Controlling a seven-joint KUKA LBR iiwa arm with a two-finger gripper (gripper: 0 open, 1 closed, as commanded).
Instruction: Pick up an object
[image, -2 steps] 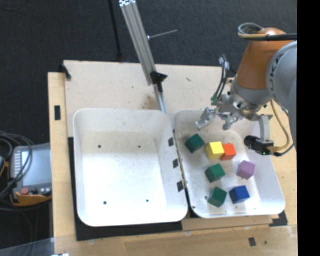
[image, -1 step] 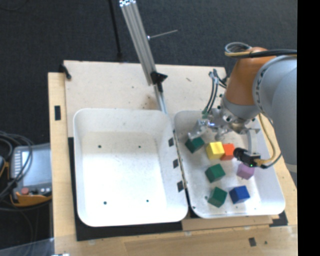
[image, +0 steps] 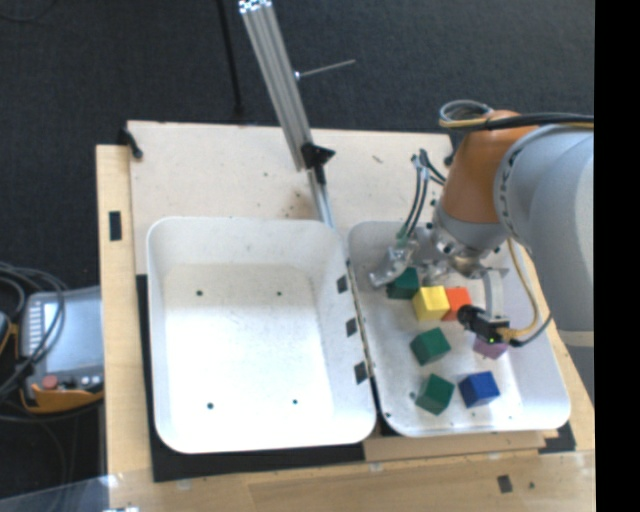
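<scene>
Several small blocks lie in the right bin (image: 540, 400). A dark green block (image: 405, 287) sits at the upper left of the group, with a yellow block (image: 432, 302) and an orange block (image: 458, 297) right of it. Lower down are a green block (image: 430, 346), another green block (image: 436, 393), a blue block (image: 479, 388) and a purple block (image: 490, 348). My gripper (image: 398, 270) is low over the bin, right at the dark green block and partly covering its top. The view does not show any block lifted.
The left bin (image: 250, 330) lies beside the right one, and their rims meet near the middle. A slanted aluminium post (image: 285, 95) rises behind the bins. The grey arm with its orange band (image: 480, 180) covers the right bin's far right corner.
</scene>
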